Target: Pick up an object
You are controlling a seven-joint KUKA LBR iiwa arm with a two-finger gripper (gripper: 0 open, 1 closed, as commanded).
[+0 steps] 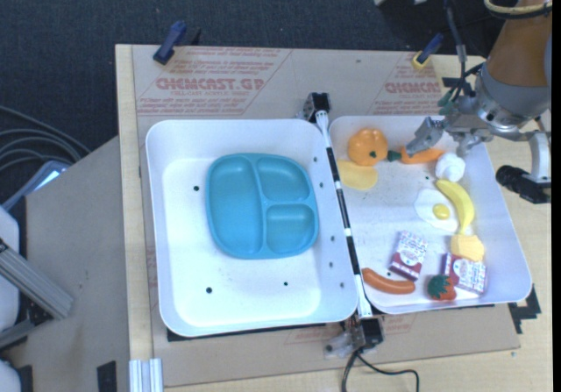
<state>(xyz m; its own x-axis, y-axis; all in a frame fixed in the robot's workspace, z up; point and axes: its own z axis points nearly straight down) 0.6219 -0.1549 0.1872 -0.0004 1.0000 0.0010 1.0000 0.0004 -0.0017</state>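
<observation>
Gripper (436,138) low over the carrot (419,154) in the right bin (517,245); whether clenched, cannot tell

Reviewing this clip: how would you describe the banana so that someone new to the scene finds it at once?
Start at the right-hand white bin, the one full of toy food beside the bin holding the blue divided plate. Near its right side, the banana lies next to a fried egg. It is the only long, curved, plain yellow piece.

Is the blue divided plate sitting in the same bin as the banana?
No, the blue divided plate lies alone in the left bin, while the banana is in the right bin among the other toy foods.
</observation>
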